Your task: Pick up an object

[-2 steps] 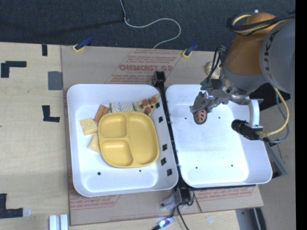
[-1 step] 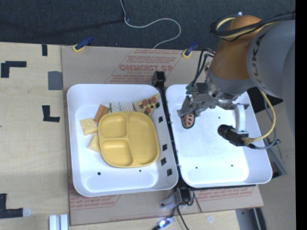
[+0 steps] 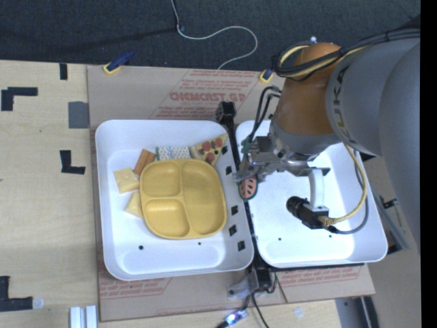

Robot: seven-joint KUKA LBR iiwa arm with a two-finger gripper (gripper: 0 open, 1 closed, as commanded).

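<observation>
Small brown object (image 3: 249,187) gripped in jaws; arm (image 3: 314,108) bent over bin divider (image 3: 240,203).

1. A brown cardboard sheet (image 3: 198,98) with red printed lettering covers the pale wooden bench (image 3: 41,183).
2. Black tape marks (image 3: 68,162) dot the bench surface.
3. A thin white cable (image 3: 205,33) loops across dark grey carpet (image 3: 82,19) beyond the bench.

1. Grey arm (image 3: 382,94), entering from right, bent downward
2. Orange band (image 3: 307,101) above wrist, facing camera
3. Gripper (image 3: 247,183) pointed down, small reddish item between fingertips
</observation>
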